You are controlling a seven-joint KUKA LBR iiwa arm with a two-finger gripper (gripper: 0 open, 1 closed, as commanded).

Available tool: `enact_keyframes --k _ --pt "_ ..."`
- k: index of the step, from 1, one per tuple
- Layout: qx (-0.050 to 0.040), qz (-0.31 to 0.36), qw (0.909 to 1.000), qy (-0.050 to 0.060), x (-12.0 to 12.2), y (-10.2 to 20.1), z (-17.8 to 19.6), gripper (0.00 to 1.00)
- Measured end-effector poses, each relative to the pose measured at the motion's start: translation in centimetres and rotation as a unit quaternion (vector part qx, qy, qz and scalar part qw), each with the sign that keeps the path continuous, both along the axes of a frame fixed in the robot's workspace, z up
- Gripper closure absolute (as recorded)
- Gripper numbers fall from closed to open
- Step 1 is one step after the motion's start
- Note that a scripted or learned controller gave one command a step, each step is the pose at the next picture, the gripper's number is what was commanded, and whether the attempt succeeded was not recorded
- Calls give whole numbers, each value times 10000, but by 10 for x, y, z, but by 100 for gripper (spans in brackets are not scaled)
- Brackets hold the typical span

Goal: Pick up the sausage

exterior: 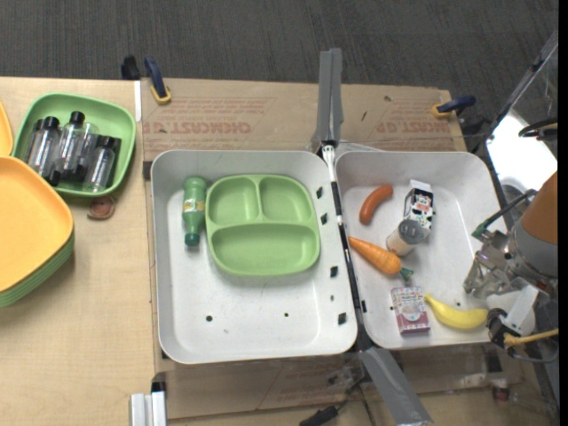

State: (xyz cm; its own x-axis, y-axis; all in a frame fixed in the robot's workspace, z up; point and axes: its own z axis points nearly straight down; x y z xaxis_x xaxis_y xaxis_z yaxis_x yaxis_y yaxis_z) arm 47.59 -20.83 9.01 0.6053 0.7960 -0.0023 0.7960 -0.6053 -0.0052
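Looking at it, the reach hasn't really begun: the gripper hangs at the right bin's right edge, near the banana, clamped on nothing; open or closed, can't tell. The sausage lies in the bin's upper left, well apart, long axis diagonal, pointing upper-right. I'd guess the next move crosses up-left over the carrot.

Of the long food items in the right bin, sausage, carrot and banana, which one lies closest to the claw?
The banana, yellow, at the right bin's near edge, just below-left of the claw. The carrot and sausage lie farther left.
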Motion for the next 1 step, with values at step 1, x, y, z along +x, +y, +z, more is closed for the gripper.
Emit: enact_keyframes --k 1 --pt "-3 121 9999 -1 0 -2 0 100"
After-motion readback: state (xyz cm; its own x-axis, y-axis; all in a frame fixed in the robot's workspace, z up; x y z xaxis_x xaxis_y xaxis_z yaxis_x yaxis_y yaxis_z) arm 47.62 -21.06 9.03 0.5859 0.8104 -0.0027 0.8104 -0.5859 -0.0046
